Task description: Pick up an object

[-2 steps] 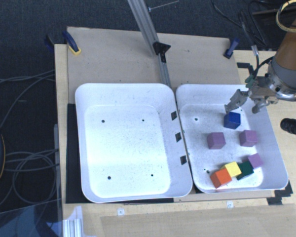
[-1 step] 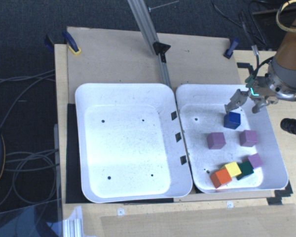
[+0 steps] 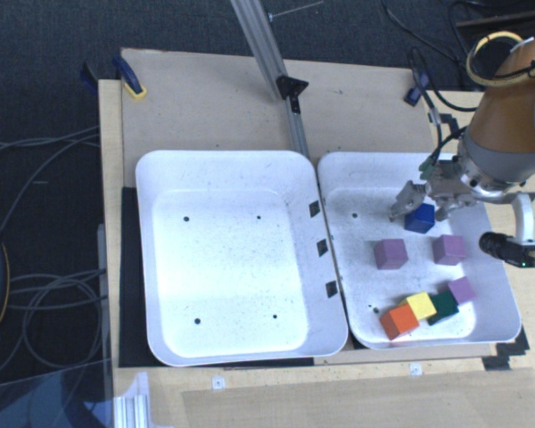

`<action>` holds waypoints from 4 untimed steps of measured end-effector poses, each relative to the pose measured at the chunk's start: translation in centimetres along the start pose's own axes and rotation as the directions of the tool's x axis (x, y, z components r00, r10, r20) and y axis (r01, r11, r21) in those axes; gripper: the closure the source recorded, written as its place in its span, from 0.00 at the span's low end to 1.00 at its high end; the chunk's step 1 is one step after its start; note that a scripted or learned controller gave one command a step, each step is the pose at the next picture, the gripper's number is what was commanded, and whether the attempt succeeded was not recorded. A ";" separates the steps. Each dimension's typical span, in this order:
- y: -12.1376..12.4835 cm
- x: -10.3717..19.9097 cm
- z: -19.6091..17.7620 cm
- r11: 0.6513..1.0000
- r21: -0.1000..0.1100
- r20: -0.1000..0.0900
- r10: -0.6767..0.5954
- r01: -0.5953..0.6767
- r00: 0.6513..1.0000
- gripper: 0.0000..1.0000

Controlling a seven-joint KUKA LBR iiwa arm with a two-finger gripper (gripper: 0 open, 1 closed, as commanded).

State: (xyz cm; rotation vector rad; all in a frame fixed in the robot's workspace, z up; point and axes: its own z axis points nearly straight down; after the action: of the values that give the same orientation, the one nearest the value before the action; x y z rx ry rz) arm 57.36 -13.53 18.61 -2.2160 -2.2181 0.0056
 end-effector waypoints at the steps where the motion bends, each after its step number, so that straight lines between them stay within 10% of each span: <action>1: -0.2 0.5 4.4 1.000 -0.001 0.000 0.000 0.000 1.000 0.00; 2: -0.3 0.6 9.0 1.000 -0.001 0.000 0.001 -0.001 1.000 0.00; 3: -0.1 0.6 7.5 1.000 -0.008 0.000 0.000 0.000 1.000 1.00; 4: -0.2 0.7 1.1 1.000 -0.015 0.003 0.000 0.000 1.000 1.00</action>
State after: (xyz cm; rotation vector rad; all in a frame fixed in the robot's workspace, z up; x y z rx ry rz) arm 57.19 -12.87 17.51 -2.2248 -2.2276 -0.0074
